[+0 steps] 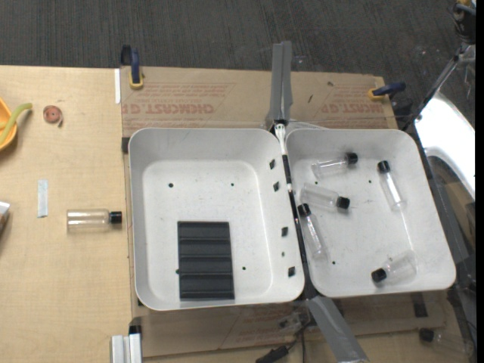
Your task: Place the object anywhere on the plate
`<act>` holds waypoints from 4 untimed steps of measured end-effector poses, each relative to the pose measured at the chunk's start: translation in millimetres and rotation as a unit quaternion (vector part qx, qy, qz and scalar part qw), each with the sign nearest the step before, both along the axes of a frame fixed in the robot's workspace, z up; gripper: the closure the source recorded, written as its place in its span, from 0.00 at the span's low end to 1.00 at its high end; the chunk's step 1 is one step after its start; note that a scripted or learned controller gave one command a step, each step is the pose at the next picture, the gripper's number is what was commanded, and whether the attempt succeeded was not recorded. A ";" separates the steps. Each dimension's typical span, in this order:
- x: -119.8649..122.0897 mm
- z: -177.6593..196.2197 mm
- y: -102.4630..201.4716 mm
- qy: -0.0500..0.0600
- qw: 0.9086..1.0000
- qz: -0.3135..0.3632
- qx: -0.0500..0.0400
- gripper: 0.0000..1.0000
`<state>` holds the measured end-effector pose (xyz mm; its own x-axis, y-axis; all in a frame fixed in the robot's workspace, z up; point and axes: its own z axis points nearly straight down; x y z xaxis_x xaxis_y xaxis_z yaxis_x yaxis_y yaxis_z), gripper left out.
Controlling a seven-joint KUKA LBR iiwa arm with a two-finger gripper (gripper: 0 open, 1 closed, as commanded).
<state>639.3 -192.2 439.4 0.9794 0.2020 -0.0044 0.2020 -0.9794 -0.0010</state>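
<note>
Plate: I see a black ribbed rectangular plate (pixel 204 261) low in the left shallow white bin (pixel 151 157).
Vials: five clear black-capped plastic vials (pixel 325 197) lie right of the plate, in the right white bin (pixel 423 203).
Gripper: I cannot tell its state.

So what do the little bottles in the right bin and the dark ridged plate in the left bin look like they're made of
Bottles: probably clear plastic or glass, see-through with black caps. Ridged plate: looks like matte dark plastic or rubber, no glare.
</note>
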 end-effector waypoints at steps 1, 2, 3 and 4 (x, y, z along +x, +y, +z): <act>13.8 0.0 -30.4 0.000 1.000 -0.001 0.000 0.00; 15.0 0.1 -29.3 0.000 1.000 0.000 0.000 0.00; -72.2 0.8 -30.5 0.000 0.999 0.039 0.000 0.00; -35.7 1.0 71.6 -0.001 1.000 0.022 0.000 0.00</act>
<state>603.5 -120.6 440.4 0.9694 0.2454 -0.0032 0.2454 -0.9694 -0.0006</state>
